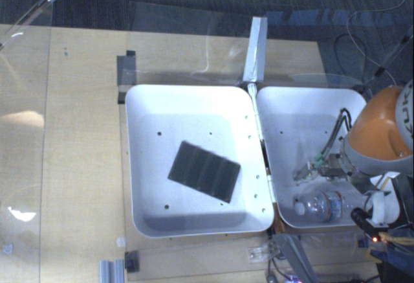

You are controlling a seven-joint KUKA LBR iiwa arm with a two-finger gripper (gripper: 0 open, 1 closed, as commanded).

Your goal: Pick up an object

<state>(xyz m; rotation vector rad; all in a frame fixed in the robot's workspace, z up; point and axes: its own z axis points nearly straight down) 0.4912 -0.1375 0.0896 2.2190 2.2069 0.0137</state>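
Observation:
A clear plastic bottle (319, 205) with a blue label lies on its side near the front wall of the right bin (284, 120). A dark ribbed rectangular pad (204, 171) lies flat and turned at an angle in the left bin (149, 113). My gripper (309, 169) hangs low inside the right bin, just above and behind the bottle, below the orange band of the arm (378, 129). Nothing can be seen held in it.
A metal divider post (255, 48) stands behind the seam between the two bins. Cables (375, 48) run along the back right. Black brackets (127, 68) sit at the left bin's outer corners, on the wooden bench.

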